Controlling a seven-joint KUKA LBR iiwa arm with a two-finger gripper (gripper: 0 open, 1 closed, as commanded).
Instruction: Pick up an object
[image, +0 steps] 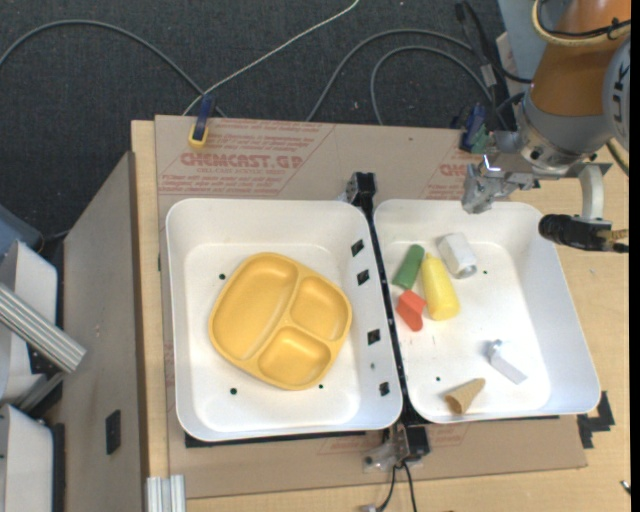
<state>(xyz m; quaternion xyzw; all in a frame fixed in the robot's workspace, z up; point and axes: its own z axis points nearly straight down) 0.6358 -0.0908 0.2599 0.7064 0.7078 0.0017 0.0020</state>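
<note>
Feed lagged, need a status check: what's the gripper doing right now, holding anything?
Gripper: above the right bin's far edge, nothing seen in it; open or closed cannot be told.

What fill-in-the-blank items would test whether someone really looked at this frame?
1. The yellow divided plate lies in the ____ bin.
2. The green piece lies touching the ____ piece's left side.
3. The cone lies near the right bin's ____ edge.
4. The gripper hangs over the right bin's ____ rim.

Missing words: left; yellow; front; back
</note>
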